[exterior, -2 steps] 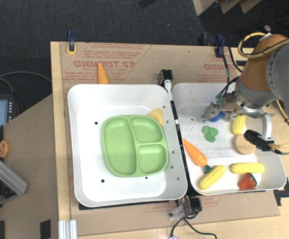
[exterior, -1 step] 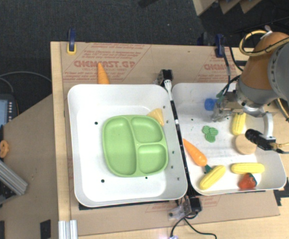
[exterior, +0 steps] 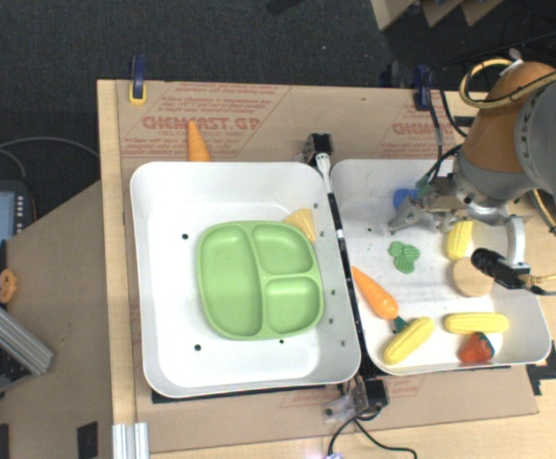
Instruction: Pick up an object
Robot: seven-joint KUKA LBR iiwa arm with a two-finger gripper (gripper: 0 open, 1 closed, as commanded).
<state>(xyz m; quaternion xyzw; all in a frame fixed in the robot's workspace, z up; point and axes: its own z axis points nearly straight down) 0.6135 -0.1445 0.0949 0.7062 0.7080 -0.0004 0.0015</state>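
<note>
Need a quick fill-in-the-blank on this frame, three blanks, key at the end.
1. The green divided plate lies in the ___ bin.
2. The carrot in the right bin is colored ___.
3. The end effector is above the ___ bin.
Missing words: left; orange; right

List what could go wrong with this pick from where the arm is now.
1. The gripper sits low in the right bin near its far wall, by a small blue object; a grab there could scrape the wall.
2. The yellow piece and tan round piece lie just beside the wrist, so a descent might nudge them.
3. The green broccoli is small and may slip.
</note>
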